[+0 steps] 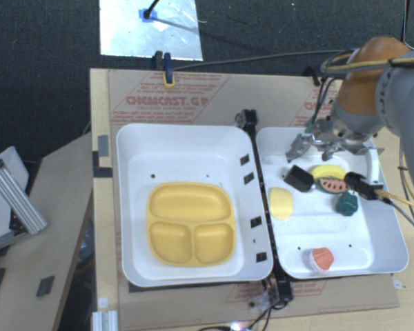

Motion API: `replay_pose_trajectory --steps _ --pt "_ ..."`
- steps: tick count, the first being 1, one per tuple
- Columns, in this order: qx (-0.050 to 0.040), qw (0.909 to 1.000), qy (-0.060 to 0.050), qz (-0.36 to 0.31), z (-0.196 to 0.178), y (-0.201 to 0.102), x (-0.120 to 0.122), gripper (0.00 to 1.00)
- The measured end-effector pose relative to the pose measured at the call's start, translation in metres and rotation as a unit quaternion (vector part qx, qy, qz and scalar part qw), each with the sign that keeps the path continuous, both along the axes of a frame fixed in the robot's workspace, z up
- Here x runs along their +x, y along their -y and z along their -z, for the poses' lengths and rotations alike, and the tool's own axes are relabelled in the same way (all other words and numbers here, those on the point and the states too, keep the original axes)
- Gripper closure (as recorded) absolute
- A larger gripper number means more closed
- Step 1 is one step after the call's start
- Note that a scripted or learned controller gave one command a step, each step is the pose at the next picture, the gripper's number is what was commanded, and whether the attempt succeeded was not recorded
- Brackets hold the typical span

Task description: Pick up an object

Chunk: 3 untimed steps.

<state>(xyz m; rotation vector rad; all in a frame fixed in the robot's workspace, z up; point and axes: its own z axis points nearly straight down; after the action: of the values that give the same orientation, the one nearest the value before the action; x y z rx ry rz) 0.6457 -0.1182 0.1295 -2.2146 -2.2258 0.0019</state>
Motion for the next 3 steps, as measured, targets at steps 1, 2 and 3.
replay_pose_trajectory --steps 1,2,3 --pt "-0.0002 1.0000 0.001 0.000 0.047 -0.001 0.000 0.00" --pt "-0.0007 1.0000 0.004 0.000 0.033 0.000 0.002 1.00" --pt "-0.0004 1.0000 0.003 0.000 -0.011 0.000 0.006 1.00"
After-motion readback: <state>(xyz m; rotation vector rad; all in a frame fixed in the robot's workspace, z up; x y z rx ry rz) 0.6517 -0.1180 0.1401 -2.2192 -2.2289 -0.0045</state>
